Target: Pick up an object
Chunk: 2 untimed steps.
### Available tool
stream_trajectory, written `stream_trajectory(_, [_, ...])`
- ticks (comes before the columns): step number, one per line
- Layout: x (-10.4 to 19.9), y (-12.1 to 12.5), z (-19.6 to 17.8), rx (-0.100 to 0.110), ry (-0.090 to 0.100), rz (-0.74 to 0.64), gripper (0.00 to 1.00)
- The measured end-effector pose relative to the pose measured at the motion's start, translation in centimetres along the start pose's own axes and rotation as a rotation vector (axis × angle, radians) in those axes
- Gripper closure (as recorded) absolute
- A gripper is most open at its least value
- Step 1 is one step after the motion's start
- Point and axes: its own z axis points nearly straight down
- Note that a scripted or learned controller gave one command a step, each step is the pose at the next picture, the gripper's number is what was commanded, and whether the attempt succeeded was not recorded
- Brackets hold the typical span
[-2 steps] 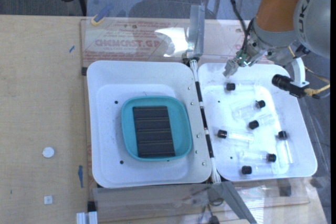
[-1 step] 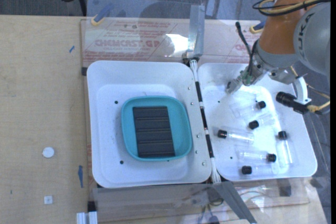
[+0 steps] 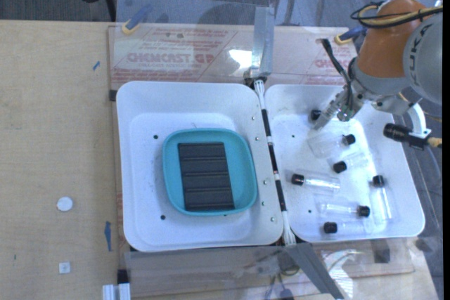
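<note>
Clear vials with black caps scattered across right bin (image 3: 415,218). Nearest vial (image 3: 316,182) lies flat, below my pincer (image 3: 325,116) and slightly left. Another vial (image 3: 344,210) further below; one more (image 3: 382,194) below and right. Loose black cap (image 3: 339,166) directly below pincer. Pincer low over upper part of right bin; finger state: cannot tell. Left bin (image 3: 140,109) well apart to left, containing teal tray (image 3: 242,172) with dark ribbed block (image 3: 204,175).
</note>
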Motion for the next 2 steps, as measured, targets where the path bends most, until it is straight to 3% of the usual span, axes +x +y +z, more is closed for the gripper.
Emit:
stream_trajectory(1, [3.1, 1.6, -5.2, -0.003, -0.006, 0.011, 1.00])
stream_trajectory(2, [1.9, 1.1, -4.4, -0.002, -0.006, 0.066, 1.00])
